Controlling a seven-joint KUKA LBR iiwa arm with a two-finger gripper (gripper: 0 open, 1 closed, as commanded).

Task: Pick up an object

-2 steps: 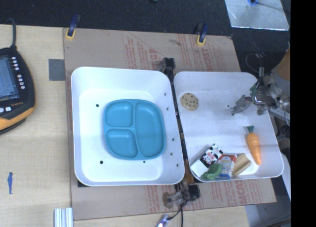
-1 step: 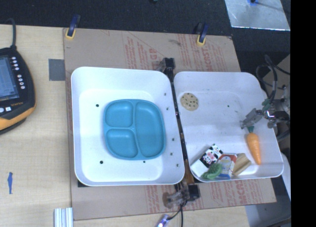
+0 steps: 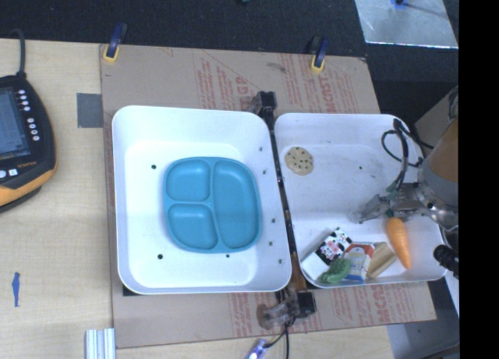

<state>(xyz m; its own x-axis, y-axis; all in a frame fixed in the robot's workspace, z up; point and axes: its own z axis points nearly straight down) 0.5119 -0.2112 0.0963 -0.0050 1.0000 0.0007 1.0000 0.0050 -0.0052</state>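
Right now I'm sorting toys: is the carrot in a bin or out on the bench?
In. The carrot lies inside the right bin, near its right wall.

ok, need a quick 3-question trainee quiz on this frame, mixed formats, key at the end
1. True or false: the blue divided plate lies in the left bin.
2. Multiple choice: which item lies alone near the right bin's upper left corner? A) the carrot B) the cookie C) the green toy
3. Fill in: the tool sits low in the right bin, just left of the ______.

Key
1. True. The plate sits in the middle of the left bin.
2. B. The cookie lies apart; the carrot and green toy are in the clutter along the bin's near edge.
3. carrot.
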